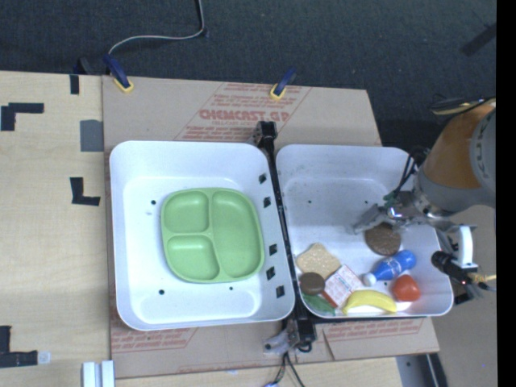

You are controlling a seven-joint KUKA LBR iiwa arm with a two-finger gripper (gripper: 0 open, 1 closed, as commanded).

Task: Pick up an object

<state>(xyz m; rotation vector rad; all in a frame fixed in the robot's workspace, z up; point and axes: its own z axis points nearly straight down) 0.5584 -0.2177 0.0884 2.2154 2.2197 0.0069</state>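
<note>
Glossy plastic bins [193, 156] on matt brown cardboard [234, 111].

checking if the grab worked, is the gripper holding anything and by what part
Cannot be told. The gripper sits right over the brown round cookie in the right bin, but the view does not show the cookie held or lifted.

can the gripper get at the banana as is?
Probably yes. The banana lies on top at the right bin's front edge, uncovered. The gripper sits just behind it, above the brown cookie.
</note>
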